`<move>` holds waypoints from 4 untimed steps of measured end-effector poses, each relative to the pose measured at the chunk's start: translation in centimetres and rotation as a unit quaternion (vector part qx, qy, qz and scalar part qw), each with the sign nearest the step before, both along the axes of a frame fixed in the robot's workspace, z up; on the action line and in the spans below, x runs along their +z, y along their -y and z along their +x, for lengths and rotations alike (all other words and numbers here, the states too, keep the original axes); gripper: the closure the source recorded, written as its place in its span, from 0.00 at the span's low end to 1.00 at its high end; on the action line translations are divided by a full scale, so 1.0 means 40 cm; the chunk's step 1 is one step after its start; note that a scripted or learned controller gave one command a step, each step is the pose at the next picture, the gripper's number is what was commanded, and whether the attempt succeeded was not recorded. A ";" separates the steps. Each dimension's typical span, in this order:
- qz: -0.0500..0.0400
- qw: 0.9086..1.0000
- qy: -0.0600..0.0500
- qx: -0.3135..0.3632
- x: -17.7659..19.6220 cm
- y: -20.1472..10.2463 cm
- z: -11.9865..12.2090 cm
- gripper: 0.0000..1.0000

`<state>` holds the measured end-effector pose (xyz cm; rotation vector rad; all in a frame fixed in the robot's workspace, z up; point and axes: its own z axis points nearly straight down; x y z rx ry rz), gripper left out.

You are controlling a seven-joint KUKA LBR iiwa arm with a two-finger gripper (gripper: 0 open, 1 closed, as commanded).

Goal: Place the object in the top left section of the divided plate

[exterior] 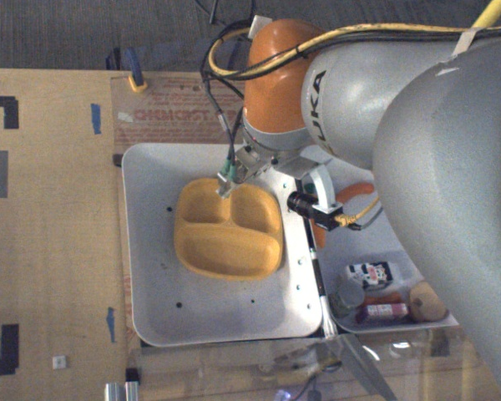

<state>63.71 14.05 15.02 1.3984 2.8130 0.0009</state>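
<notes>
Now gripper over yellow divided plate, at its upper rim | finger state: cannot tell (too small) | plate in left bin

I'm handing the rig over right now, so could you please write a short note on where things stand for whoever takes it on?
Gripper: low over the top edge of the yellow divided plate, by the divider between its two upper sections; a small green item shows at its tip, grasp unclear.
Plate: in the left white bin.
Right bin: an orange item, a small carton, a red item, a brown rounded object.
Done: nothing lies in the plate's sections.
Left: set the object in the top left section.
</notes>
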 end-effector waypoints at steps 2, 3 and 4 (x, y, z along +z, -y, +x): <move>0.000 0.998 0.000 0.065 0.023 -0.029 -0.120 1.00; 0.004 0.996 0.014 0.085 -0.080 0.025 -0.029 1.00; 0.000 0.989 0.001 0.149 0.008 -0.012 0.056 1.00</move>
